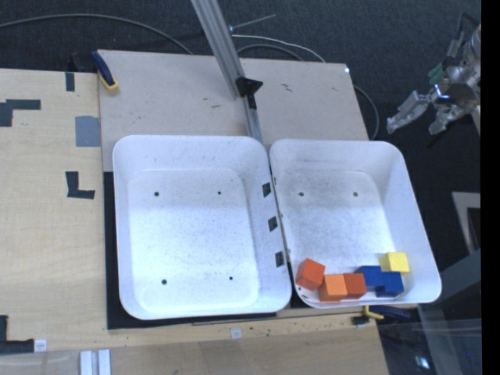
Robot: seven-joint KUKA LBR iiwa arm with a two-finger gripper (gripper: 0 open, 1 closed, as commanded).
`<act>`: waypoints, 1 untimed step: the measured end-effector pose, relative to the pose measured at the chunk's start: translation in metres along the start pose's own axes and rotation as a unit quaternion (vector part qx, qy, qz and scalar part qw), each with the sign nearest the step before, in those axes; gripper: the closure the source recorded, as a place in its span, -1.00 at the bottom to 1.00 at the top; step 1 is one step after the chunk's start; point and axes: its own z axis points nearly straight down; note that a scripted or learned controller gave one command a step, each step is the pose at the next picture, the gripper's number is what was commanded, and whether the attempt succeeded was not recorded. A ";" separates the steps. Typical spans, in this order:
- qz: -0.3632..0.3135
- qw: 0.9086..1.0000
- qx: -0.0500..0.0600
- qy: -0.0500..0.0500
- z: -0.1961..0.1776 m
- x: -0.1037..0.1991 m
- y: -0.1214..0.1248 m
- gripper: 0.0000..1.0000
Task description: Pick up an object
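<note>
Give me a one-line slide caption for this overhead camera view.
Robot hand poised off the bench's upper right, above the right bin holding orange, blue and yellow blocks clustered in its near corner.
</note>
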 end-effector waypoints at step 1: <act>-0.001 1.000 -0.001 0.000 -0.013 -0.002 -0.008 -1.00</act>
